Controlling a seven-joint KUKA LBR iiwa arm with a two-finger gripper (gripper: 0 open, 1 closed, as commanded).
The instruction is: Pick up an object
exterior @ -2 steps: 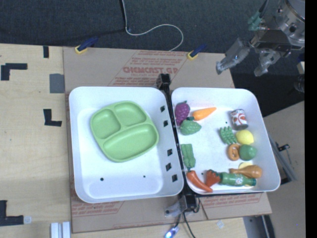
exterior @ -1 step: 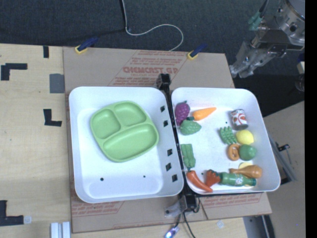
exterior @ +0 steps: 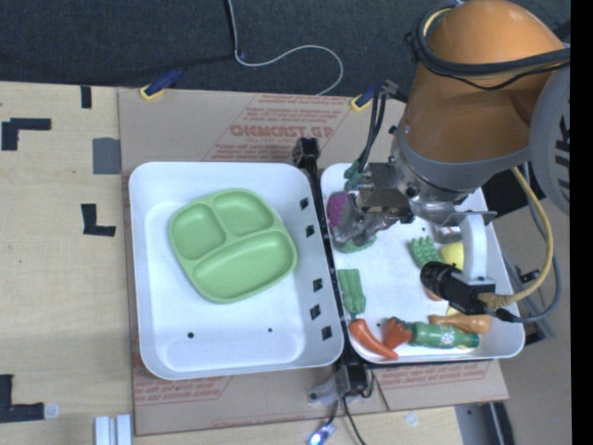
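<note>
Here, from above, you see the gripper (exterior: 357, 225) low in the right bin (exterior: 394, 290), at its upper left corner by a purple object (exterior: 338, 207). Whether its jaws hold anything, you cannot tell. The green divided plate (exterior: 233, 244) lies in the left bin (exterior: 157, 341).

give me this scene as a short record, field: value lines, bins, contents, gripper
left bin: holds a green divided plate
right bin: small toy items, among them a green block, an orange carrot and a green bottle
gripper: low over the right bin's near-left corner, beside a purple object
grasp: cannot tell
</note>
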